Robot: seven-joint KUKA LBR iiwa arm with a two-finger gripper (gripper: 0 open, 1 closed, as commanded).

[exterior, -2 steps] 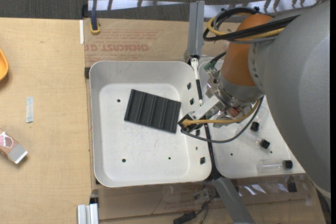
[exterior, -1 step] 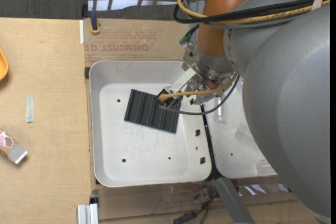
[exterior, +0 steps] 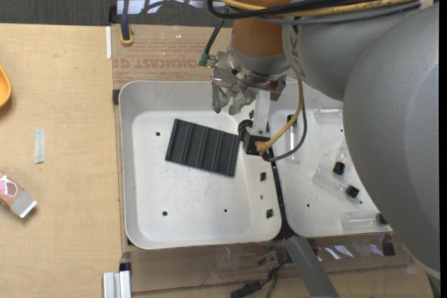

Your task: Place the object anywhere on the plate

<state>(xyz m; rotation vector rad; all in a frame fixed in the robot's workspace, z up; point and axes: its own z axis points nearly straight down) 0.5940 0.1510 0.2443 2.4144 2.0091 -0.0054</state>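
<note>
One dark ribbed slab (exterior: 203,147) lying flat in the left bin (exterior: 140,220). Gripper (exterior: 230,102) hanging just above its far edge, can't tell if spread or pressed together.

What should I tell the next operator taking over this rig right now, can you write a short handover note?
Gripper: hovering over the back edge of the left bin, nothing visible between its fingers; open or shut cannot be told from this angle.
Dark ribbed plate: lying flat in the left bin, just in front of the gripper, nothing resting on it.
Right bin: a few small clear and black pieces, partly hidden by the arm; which one is the object is unclear.
Done: no placement visible.
Left: pick the object, set it on the plate.
</note>
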